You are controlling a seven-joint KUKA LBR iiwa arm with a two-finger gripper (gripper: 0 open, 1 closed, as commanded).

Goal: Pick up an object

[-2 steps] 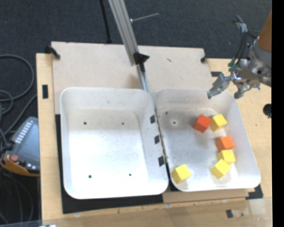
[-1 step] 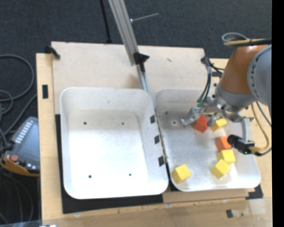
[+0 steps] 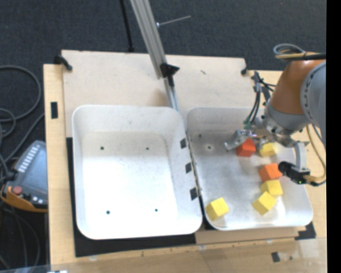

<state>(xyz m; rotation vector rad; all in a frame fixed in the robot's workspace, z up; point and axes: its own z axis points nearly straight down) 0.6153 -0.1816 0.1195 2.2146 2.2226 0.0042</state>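
Over the right bin [image 3: 216, 124], the gripper [image 3: 242, 141] hangs low beside an orange-red block [image 3: 247, 148]; I cannot tell if this block is really between the jaws. Nearby lie one yellow block [image 3: 267, 149], an orange block [image 3: 270, 172] and more yellow blocks [image 3: 217, 208].

Single fixed camera above bench [image 3: 142, 67]; slanted downward view; both bins [image 3: 131, 220] framed
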